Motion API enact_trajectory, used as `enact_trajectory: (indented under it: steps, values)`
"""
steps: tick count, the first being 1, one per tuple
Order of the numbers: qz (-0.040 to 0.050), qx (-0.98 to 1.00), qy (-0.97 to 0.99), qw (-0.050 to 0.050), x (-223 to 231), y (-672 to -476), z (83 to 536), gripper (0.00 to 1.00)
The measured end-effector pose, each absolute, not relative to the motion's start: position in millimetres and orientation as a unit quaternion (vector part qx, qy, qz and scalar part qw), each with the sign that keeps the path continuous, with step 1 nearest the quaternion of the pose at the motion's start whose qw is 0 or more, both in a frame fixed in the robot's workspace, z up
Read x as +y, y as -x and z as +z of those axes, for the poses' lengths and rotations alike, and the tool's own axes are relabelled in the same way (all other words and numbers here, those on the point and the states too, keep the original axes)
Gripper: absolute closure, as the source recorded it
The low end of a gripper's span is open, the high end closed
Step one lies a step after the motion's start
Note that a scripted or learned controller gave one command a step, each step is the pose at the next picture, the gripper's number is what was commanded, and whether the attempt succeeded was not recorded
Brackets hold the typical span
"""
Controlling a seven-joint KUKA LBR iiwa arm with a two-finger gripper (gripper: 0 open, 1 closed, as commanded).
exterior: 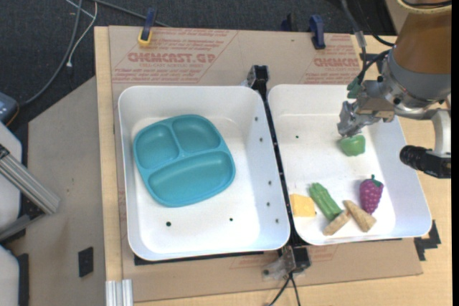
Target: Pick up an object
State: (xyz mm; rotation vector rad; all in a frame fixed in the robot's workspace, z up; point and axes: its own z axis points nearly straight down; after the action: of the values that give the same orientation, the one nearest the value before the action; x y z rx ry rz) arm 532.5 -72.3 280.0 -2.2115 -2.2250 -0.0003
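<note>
Pincer [351, 131] low in right bin [308, 111], right on top of green pepper [353, 147]. Grip state: can't tell from here. Teal plate [185, 159] in left bin [136, 104].

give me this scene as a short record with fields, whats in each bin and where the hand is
left bin: teal divided plate, lying flat
right bin: green toy pepper, yellow cheese wedge, green toy pickle, purple toy grapes, two tan bread sticks
hand: low over the right bin, right at the green toy pepper
grasp: fingers hard to make out, cannot tell if it holds the pepper
cluster: cheese, pickle, grapes and sticks sit together at the bin's near edge
</note>
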Motion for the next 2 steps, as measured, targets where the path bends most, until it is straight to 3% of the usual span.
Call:
enact_trajectory:
  steps: [2]
  values:
    - [-0.0011, -0.709, 0.705, 0.000, 27, -558.5, 271, 1.00]
